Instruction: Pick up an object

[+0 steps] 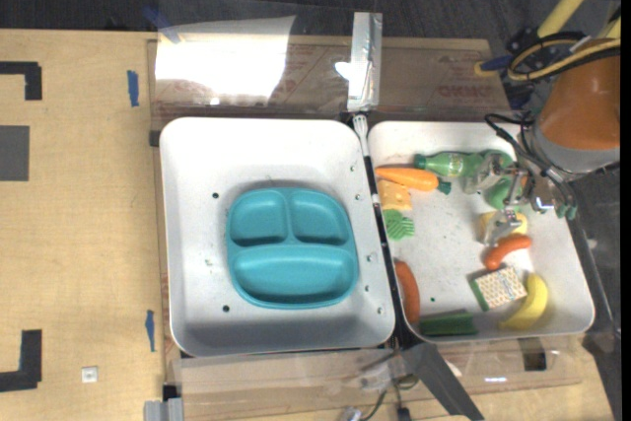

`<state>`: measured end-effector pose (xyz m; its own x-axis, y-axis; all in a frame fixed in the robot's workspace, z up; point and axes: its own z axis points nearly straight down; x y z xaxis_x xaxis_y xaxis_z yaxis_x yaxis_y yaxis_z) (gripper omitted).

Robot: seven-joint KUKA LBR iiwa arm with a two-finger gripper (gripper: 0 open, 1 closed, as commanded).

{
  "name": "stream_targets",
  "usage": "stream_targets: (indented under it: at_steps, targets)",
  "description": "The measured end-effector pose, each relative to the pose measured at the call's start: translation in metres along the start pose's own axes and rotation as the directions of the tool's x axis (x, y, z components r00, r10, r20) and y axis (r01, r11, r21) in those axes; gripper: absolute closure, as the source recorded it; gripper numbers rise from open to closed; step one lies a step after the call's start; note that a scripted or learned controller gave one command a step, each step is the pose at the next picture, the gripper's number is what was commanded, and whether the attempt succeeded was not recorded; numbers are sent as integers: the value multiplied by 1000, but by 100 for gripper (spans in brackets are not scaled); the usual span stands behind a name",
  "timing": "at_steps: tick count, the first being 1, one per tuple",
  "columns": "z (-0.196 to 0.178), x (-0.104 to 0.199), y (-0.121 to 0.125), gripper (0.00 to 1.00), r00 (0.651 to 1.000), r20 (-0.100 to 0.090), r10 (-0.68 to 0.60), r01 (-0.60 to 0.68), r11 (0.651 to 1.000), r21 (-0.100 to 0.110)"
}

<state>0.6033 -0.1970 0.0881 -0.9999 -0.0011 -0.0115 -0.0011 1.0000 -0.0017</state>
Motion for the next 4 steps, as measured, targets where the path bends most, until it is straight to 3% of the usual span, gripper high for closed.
stream_targets:
  at_steps: [1,2,3,4]
  targets:
    - [-2,97,-6,0,996,-3,84,-84,996,1]
    - [-2,120,-26,0,999,1,42,-42,999,1]
    - [-2,119,-6,0,999,3,34,-34,999,2]
    - [-15,115,-5,100,999,15,33,-33,999,5]
